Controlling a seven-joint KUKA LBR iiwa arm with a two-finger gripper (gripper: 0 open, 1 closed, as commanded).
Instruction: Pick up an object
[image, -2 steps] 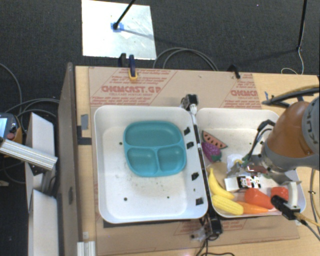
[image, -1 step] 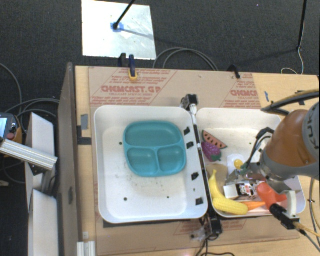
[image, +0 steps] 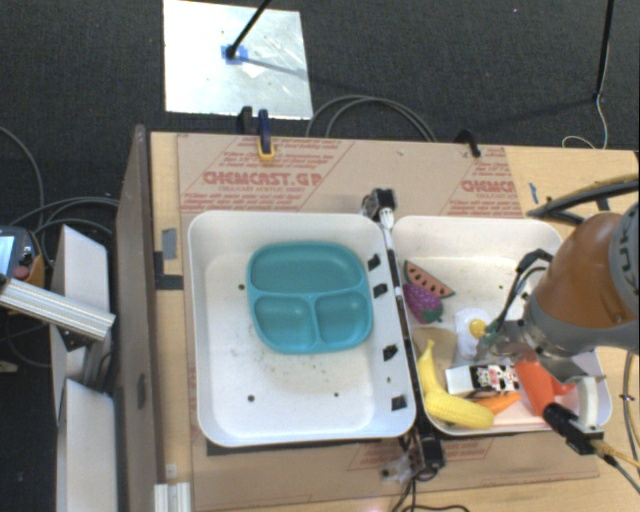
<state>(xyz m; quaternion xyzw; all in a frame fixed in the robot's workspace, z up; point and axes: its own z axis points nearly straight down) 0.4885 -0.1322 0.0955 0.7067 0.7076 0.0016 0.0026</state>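
Note:
The right bin (image: 480, 240) holds several toy foods. A watermelon slice (image: 430, 279) and a purple bunch of grapes (image: 421, 301) lie by its left wall. A yellow banana (image: 444, 393) curves along the front left corner. An orange carrot (image: 541, 388) lies at the front right, partly under the arm. A small white and yellow piece (image: 472, 326) sits mid-bin. My gripper (image: 493, 352) hangs low over the front middle of this bin, just right of the banana and beside the white and yellow piece. The wrist hides its tips.
The left bin (image: 215, 320) carries a teal divided plate (image: 309, 297). Black clips run along the wall shared by the two bins (image: 390, 320). Cables trail off the bench at the left and back.

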